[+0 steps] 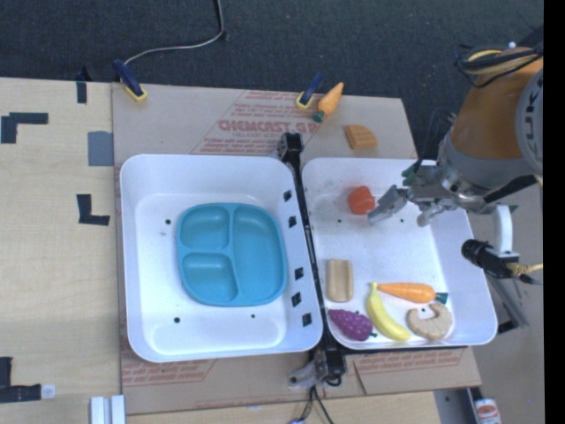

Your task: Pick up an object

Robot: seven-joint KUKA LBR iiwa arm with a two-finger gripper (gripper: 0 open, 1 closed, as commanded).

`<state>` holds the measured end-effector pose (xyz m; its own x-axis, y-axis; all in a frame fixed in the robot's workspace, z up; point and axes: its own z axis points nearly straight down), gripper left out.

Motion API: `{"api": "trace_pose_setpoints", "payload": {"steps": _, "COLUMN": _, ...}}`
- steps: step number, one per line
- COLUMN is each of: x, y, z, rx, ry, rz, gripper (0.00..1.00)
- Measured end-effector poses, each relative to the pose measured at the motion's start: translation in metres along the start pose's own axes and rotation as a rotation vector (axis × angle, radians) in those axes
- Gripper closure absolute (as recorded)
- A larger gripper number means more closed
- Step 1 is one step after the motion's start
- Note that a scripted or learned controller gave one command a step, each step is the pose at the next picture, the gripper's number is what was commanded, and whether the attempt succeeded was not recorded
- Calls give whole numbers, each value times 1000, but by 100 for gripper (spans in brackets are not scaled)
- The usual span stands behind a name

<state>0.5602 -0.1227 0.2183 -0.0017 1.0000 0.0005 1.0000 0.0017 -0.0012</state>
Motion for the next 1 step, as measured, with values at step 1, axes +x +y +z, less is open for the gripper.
{"api": "trace_pose_setpoints", "payload": {"steps": 1, "x": 17, "y": 54, "z": 78, "rx": 2, "ry": 0, "rz": 0, "gripper": 0}}
